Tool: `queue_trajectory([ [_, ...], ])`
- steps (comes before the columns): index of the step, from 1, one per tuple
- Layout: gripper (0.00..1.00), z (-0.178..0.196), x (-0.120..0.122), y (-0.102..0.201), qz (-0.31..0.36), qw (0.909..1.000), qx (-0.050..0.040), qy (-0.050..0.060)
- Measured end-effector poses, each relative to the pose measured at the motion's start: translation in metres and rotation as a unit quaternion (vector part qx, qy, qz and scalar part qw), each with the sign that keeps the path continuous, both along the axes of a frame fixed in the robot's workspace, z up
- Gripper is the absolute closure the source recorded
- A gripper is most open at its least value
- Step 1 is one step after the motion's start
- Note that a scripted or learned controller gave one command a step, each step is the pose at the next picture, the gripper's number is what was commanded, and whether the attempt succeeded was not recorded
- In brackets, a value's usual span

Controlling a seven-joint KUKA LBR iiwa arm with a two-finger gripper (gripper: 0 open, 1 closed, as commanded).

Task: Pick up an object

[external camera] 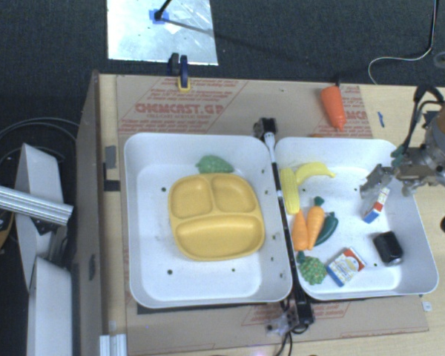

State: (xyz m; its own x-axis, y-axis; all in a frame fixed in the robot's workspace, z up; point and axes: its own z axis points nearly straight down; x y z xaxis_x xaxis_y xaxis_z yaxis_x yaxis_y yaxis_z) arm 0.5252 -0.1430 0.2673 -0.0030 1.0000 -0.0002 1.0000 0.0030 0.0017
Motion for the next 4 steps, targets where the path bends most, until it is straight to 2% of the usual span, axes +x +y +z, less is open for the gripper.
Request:
queue_trajectory([
  [1, 0.00, -0.123, 0.016, 0.029, 0.000, 1.0000, 0.0003, 0.002],
  [2, 0.00, -0.183, 0.036, 0.031, 0.000, 1.0000, 0.0000, 0.000],
  [3, 0.00, -0.182, 0.134, 0.050, -0.002, 1.0000, -0.0049, 0.002],
  [4, 0.00, -0.183, 0.020, -0.013, -0.002, 1.0000, -0.0006, 0.001],
])
